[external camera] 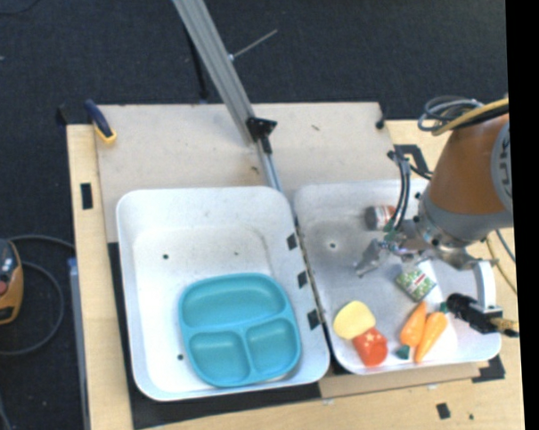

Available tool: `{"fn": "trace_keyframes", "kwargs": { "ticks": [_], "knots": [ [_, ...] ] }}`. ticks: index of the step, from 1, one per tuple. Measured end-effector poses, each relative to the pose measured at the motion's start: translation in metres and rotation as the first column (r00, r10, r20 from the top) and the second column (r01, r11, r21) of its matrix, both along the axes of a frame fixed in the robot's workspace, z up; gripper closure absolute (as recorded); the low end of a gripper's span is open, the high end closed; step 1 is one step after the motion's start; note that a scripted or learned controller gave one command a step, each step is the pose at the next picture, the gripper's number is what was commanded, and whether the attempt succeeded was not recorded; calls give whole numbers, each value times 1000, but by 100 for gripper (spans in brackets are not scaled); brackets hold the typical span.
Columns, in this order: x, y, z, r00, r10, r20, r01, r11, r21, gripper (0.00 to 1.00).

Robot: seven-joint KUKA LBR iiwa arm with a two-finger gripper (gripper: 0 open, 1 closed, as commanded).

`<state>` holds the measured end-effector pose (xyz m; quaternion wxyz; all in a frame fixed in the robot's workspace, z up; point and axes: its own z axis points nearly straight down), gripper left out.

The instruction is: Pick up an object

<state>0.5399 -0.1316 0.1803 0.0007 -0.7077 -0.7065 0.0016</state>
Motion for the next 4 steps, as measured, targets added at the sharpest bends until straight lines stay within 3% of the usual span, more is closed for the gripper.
{"fn": "trace_keyframes", "kwargs": {
  "ticks": [1,2,4],
  "knots": [
    [-7,-10,-53,1000,0,0,0,1000,0,0],
    [-4,-10,-39,1000,-3,7,3,1000,1,100],
    [7,-2,82,1000,6,12,-6,1000,-1,100]
  ]
}}
